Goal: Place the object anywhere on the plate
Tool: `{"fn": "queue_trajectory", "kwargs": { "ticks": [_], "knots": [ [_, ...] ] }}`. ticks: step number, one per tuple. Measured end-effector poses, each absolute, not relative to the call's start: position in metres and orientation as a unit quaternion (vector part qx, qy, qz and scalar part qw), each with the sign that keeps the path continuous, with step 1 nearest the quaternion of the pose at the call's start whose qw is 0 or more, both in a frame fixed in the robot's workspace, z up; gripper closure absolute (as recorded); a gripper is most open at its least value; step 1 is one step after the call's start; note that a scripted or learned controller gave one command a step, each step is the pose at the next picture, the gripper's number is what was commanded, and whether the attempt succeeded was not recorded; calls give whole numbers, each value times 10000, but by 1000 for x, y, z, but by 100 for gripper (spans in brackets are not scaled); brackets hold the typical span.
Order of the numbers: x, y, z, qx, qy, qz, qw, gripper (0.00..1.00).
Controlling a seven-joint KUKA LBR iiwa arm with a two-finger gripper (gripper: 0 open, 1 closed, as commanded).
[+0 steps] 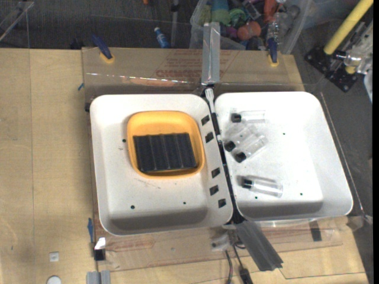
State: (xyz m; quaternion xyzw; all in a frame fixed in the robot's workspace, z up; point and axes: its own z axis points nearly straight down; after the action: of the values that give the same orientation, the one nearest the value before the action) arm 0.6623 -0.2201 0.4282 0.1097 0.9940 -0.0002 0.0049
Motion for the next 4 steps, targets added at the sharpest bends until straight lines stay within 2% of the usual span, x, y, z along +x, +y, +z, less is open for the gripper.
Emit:
{"fn": "queue_trajectory", "kwargs": {
  "ticks": [1,2,3,4],
  "knots": [
    [657,-222,437,-421,9991,-7,57,100],
    [668,-220,415,-1135,9935,2,29,100],
    [668,-221,437,-2521,9677,-13,54,100],
    [668,-221,437,-3617,9323,-13,52,100]
  ]
}}
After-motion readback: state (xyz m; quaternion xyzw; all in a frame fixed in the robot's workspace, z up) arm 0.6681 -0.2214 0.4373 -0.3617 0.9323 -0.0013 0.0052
